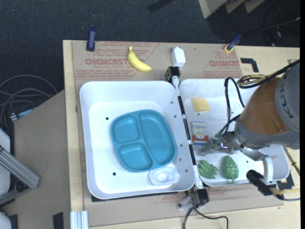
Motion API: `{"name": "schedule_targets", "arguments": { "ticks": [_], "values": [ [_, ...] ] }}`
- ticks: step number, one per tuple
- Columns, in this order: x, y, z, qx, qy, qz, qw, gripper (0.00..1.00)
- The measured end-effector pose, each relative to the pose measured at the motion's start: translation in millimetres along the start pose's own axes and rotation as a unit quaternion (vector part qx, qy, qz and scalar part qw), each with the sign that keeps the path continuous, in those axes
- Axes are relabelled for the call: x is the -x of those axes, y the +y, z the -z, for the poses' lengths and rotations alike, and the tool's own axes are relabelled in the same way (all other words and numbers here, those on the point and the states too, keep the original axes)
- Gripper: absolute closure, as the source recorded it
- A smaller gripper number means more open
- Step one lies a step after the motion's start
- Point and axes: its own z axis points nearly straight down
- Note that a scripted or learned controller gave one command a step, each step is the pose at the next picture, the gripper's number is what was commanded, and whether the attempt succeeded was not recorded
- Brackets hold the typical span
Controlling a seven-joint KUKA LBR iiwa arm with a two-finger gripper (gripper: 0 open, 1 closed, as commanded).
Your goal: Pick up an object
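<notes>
Objects to choose from lie in the right bin (281, 168): a small packet with a red lower edge (198, 131) close to the divider between the bins, a yellow block (200, 104) further back, and two green leafy pieces (207, 169) (229, 167) side by side toward the front. The tool (213, 146) hangs low over this bin, just to the right of the packet's lower end and just behind the two green pieces; its tip looks close to the packet, but whether it touches cannot be made out. How wide the tool stands open cannot be told from this slanted view, and nothing is plainly seen held in it. Judging by this, the step in hand is the approach or descent onto a target, most likely the packet or the nearer green piece. The next move calls for settling squarely over one item and closing on it without nudging it against the bin wall. Over in the left bin (90, 128) sit a blue divided plate (142, 140) and a clear lidded cup (162, 176), and a banana (137, 62) lies on the desk (76, 61) behind.
</notes>
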Motion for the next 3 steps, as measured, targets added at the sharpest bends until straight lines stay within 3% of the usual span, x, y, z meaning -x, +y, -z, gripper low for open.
{"name": "schedule_targets", "arguments": {
  "ticks": [1, 2, 3],
  "values": [
    [34.1, 126.6, 62.6, 0.002, -0.001, 0.000, 1.0000, 0.00],
    [-6.1, 117.5, -3.5, -0.002, 0.000, 0.000, 1.0000, 0.00],
    [5.0, 159.6, -2.3, 0.001, -0.001, 0.000, 1.0000, 0.00]
  ]
}}
